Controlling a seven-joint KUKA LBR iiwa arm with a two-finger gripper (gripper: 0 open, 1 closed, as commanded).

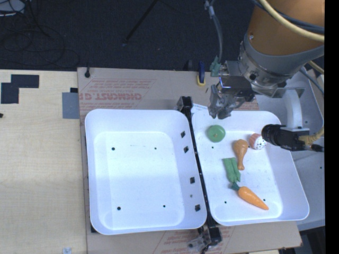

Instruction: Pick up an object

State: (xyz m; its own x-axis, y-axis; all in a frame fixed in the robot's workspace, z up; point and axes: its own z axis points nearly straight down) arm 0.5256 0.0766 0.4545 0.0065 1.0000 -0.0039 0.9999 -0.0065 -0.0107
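At the far left the pale wooden counter (37,157) is showing several dark flat patches (21,86) near its back edge. A brown cardboard sheet (122,91) with red print is lying on it and carrying both bins. The left bin (98,142) is sitting on that sheet, its right wall meeting the right bin (286,194) along a row of black clips (192,163).

All the things to pick are lying in the right bin. A green round piece (215,133) is resting near the bin's back left corner. The claw (220,110) is hanging just above and behind it, over the bin's back rim, not touching it; whether the claw is spread or pressed together cannot be told from this angle.

Further right, an orange toy drumstick (241,151) is lying mid-bin, with its thick end towards the back. In front of it a toy carrot (253,197) is lying at a slant, its green leaves (231,169) pointing back beside the drumstick. A small white ball with red spots (256,141) is sitting just right of the drumstick's thick end.
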